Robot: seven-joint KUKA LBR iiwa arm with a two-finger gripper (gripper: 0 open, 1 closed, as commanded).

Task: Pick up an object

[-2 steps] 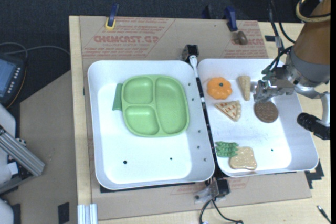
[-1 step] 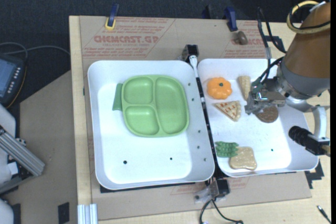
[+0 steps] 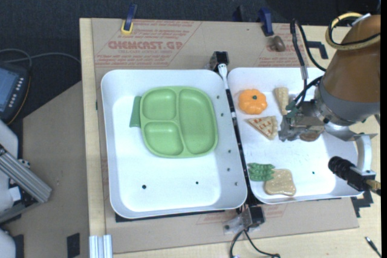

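Note:
The right bin holds several toy foods: an orange pumpkin, a tan pizza slice, a pale cracker stick, a green leafy piece and a beige bread slice. My gripper hangs low over the middle of this bin, just right of the pizza slice and below the cracker stick. A brownish round piece lies partly hidden under it. Nothing shows between the fingers.
The left bin holds a green divided plate. The grey arm with its orange band covers the right bin's far right side. A black part sticks out near the bin's lower right corner. Clamps sit at the board's back edge.

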